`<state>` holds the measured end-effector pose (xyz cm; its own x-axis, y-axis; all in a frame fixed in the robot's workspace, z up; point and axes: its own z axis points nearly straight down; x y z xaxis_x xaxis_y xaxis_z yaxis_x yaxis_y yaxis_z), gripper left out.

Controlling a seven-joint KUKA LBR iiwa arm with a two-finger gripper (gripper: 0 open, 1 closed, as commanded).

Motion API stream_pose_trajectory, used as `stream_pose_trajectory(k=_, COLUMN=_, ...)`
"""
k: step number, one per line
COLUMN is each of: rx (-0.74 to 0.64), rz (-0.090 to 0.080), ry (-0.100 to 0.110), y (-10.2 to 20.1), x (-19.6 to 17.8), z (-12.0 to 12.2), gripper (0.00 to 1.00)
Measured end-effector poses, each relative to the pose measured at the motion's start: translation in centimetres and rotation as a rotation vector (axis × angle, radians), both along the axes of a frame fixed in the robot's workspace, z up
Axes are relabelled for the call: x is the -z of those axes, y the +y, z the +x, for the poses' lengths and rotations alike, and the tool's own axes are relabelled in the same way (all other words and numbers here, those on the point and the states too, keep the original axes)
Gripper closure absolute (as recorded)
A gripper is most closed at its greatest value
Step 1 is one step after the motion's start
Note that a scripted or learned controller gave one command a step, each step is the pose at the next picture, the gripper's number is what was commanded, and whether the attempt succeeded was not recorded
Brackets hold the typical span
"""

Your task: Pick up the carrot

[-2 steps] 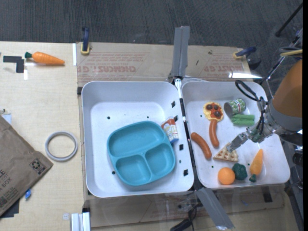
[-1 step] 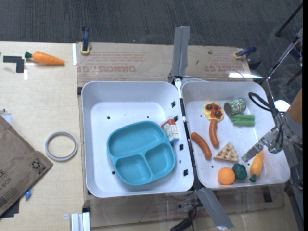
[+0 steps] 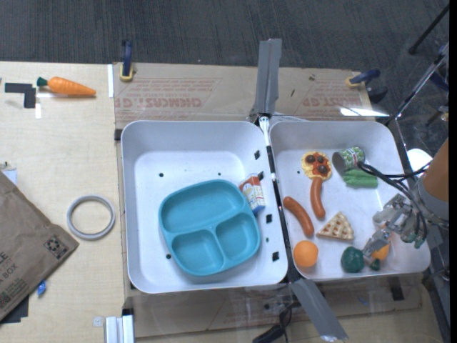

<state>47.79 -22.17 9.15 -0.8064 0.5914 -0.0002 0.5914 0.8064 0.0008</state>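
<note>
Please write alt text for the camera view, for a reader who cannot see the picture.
The grey arm's two-finger gripper hangs low in the right shallow white bin, close to a small orange item and a dark green round toy. An orange toy carrot with a green top lies far away on the wooden bench.

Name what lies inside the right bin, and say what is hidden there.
Right bin holds two sausages, a pizza slice, an orange, a can, green vegetables. The gripper covers an orange item; its identity is unclear.
</note>
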Motion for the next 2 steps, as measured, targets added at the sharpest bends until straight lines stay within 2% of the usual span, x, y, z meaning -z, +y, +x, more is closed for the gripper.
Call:
stream_pose_trajectory(k=1, rx=-0.376, rz=-0.002, ry=-0.004, y=0.1, x=-0.8, z=2.3, gripper=0.00)
stream_pose_trajectory(k=2, rx=-0.404, rz=0.008, ry=0.022, y=3.5, x=0.0, z=15.1, gripper=0.00)
